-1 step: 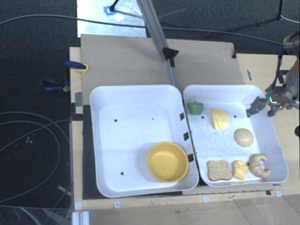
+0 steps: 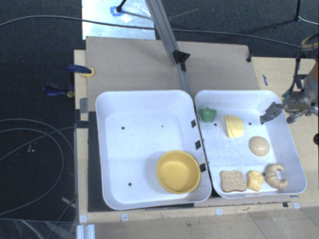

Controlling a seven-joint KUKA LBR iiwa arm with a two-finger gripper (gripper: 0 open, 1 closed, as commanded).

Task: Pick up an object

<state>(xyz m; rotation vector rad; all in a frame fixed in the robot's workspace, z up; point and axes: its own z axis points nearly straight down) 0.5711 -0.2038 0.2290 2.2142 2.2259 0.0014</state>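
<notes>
Gripper (image 2: 271,113) over right bin's (image 2: 298,169) far right edge, fingers' spread unclear. Best aim: centre above yellow block (image 2: 234,126), then descend.

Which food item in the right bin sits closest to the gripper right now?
The pale yellow block, just left of the gripper near the bin's upper part. The round bun is slightly farther; toast, croissant and green piece lie farther still.

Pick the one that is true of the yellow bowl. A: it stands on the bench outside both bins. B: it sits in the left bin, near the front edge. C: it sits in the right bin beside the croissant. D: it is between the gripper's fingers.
B: the yellow bowl rests on the floor of the left bin, close to its front rim, apart from the food items in the right bin.
</notes>
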